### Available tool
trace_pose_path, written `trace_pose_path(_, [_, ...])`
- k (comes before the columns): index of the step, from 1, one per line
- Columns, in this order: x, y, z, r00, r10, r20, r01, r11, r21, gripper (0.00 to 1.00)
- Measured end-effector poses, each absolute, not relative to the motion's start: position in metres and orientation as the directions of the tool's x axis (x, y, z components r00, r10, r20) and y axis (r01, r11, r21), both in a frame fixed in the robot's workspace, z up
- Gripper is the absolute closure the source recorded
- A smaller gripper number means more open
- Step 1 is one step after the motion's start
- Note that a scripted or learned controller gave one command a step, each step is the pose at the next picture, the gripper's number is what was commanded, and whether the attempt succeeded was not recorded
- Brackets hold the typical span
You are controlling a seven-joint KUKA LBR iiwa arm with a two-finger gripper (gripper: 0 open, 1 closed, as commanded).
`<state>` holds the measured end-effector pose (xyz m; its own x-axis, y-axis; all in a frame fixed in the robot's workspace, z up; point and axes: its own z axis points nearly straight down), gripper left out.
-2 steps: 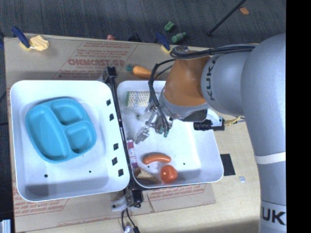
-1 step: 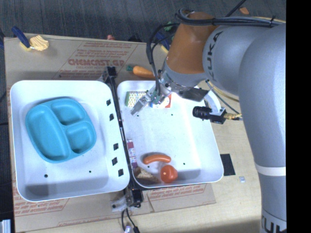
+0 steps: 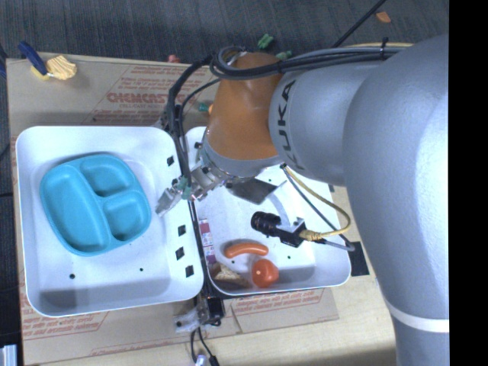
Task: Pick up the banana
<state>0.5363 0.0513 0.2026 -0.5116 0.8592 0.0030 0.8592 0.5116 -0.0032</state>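
Entry: gripper (image 3: 177, 194), at the left wall of the right bin (image 3: 301, 261), grasp state I cannot tell; banana, hidden, I judge, under the arm (image 3: 252, 120); I would lift clear, locate it, then descend across its middle.

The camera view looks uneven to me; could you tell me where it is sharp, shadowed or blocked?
Camera view: the blue tray in the left bin is sharp and evenly lit; the arm looms large, hiding much of the right bin and shading it; the gripper looks slightly soft.
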Motion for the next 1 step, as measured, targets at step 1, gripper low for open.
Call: trace_pose_path(1, [0.5370, 0.0501, 0.2131, -0.514, 0.858, 0.002, 0.858, 0.514, -0.005, 1.00])
